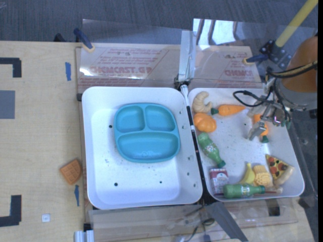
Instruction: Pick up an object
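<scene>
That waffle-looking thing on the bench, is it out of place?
Probably. The waffle lies on the bench left of the left bin, while the other toy foods sit in the right bin.

Looks like a robotics lab setup, not anyone's kitchen. Two shallow white bins [96, 185] sit side by side on a pale wooden table [35, 135] marked with black corner brackets and bits of blue tape [68, 70]. Clear plastic panels [131, 59] stand behind the bins, maybe splash guards, hard to tell. The food is all toys, like the plastic carrot [229, 110] and pizza slice [278, 166].
</scene>
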`<state>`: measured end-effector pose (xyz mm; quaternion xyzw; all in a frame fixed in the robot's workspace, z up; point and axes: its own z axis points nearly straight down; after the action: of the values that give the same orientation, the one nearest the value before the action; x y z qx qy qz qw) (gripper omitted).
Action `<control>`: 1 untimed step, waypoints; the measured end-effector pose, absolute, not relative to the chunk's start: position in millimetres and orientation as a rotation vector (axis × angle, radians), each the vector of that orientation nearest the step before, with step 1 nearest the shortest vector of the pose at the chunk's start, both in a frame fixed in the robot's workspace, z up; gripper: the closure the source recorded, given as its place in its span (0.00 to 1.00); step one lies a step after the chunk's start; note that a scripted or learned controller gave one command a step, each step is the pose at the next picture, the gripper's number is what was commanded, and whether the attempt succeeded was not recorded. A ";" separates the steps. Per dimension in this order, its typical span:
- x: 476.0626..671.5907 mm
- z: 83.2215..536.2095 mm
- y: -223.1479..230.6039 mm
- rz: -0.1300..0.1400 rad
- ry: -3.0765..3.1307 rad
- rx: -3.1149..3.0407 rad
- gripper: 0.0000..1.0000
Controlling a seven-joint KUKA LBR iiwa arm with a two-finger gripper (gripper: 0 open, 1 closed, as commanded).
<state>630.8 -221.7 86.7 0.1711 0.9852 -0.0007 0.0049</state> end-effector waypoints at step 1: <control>634.6 97.8 -221.6 -0.006 3.076 0.529 1.00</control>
<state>634.6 -221.6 97.8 0.1696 0.9855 -0.0021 0.0102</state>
